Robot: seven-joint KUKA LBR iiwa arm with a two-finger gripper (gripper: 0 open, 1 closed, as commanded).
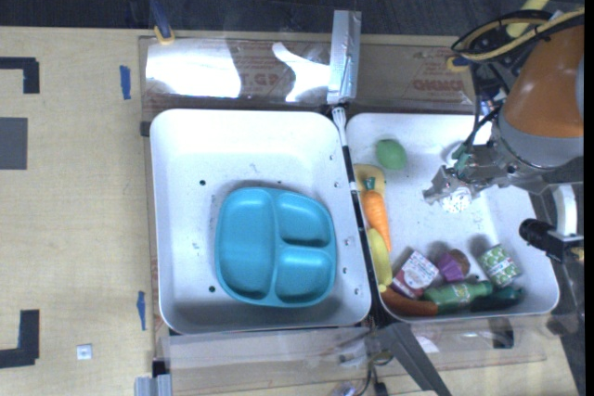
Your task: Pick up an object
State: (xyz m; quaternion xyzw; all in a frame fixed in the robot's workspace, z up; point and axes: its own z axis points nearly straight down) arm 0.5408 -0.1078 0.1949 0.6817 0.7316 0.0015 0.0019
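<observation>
My gripper (452,186) hangs over the upper middle of the right bin (538,301), above bare white floor. A green lime (391,153) lies to its left near the bin's back. Along the bin's left wall lie a banana (368,176), an orange carrot (376,213) and a yellow piece (379,252). At the front sit a red-and-white packet (417,272), a purple item (453,264), a green patterned can (499,263), a dark green bottle (469,294) and a red pepper (408,303). Nothing shows in the gripper's grasp.
The left bin (186,153) holds a blue divided plate (276,246). A clear plastic panel (241,60) and a metal divider post (344,56) stand behind the bins. The grey arm with its orange band (548,93) and cables crosses the right bin's far right corner.
</observation>
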